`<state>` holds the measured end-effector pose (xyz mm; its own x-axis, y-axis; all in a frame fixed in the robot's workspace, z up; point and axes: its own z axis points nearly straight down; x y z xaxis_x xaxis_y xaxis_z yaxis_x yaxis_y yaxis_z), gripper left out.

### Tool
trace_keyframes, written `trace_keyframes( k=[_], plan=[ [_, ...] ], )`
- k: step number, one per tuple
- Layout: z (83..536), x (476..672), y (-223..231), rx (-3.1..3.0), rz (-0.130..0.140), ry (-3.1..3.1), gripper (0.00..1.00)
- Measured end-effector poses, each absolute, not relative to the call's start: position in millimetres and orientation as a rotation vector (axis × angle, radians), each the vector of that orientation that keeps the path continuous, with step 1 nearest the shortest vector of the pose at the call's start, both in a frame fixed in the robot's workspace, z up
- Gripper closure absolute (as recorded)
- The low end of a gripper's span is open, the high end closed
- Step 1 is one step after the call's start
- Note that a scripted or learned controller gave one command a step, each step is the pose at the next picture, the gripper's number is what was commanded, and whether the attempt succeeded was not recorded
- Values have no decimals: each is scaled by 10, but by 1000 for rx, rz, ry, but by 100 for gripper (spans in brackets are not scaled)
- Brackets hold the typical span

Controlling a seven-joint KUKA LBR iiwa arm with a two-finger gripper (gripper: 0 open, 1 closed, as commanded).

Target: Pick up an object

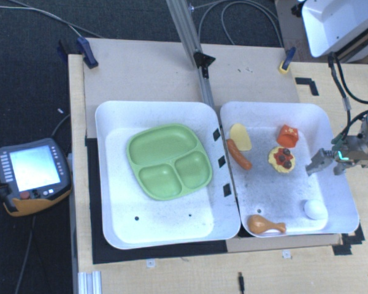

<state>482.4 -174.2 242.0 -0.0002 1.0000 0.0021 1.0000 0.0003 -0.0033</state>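
The right bin (pixel 331 124) holds several toy foods. A yellow piece (pixel 240 137) and an orange sausage (pixel 238 154) lie at its left side. A red item (pixel 287 136) and a small fruit tart (pixel 282 159) sit in the middle. A white egg (pixel 314 209) and a brown drumstick (pixel 267 225) lie near the front. My gripper (pixel 325 168) hangs over the bin's right side, just right of the tart and above the egg. Its fingers stand apart, open, with nothing between them.
The left bin (pixel 119 207) carries a green divided plate (pixel 169 162). A grey metal post (pixel 190 29) slants down to the seam between the bins. A teach pendant (pixel 30 173) lies off the bench at the left.
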Motion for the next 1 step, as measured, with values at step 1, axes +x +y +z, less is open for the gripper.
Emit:
trace_keyframes(
  k=[1],
  plan=[
    [2427, 4829, -1743, -2219, 0, -2221, 0]
  ],
)
